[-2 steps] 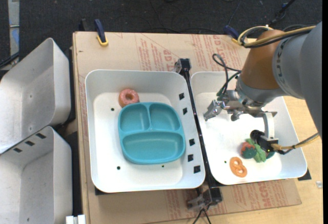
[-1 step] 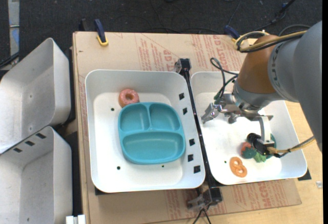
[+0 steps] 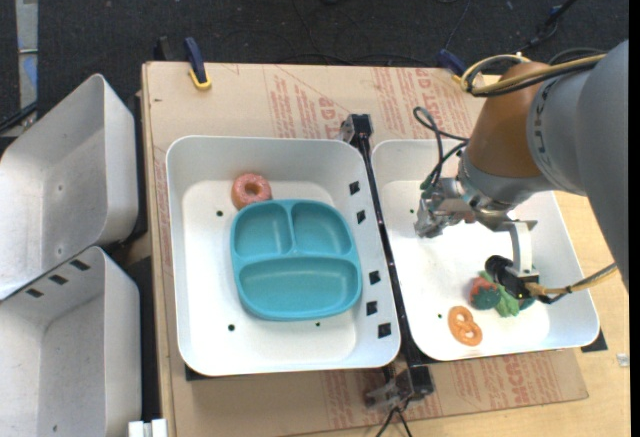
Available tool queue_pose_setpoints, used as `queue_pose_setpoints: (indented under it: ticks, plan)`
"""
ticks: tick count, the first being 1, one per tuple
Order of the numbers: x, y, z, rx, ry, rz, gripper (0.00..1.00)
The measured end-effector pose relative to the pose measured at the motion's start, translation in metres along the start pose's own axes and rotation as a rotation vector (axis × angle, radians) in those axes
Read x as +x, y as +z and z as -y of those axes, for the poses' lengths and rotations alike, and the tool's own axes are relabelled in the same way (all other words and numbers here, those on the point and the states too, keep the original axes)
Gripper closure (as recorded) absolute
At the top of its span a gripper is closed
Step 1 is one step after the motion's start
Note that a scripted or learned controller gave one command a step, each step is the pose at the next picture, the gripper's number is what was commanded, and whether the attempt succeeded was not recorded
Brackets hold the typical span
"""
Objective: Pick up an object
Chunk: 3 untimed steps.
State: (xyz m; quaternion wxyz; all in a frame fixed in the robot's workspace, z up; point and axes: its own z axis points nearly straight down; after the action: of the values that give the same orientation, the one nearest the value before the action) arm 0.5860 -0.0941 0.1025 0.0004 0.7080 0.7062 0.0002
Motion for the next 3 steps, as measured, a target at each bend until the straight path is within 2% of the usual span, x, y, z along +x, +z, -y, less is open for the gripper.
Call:
queue_pose_setpoints:
  ticks: [1,3]
  plan:
    - [0.001,-0.061,0.005,-0.005,-0.004,0.001,1.00]
    - [0.000,-0.156,0.005,-0.006,-0.006,0.001,1.00]
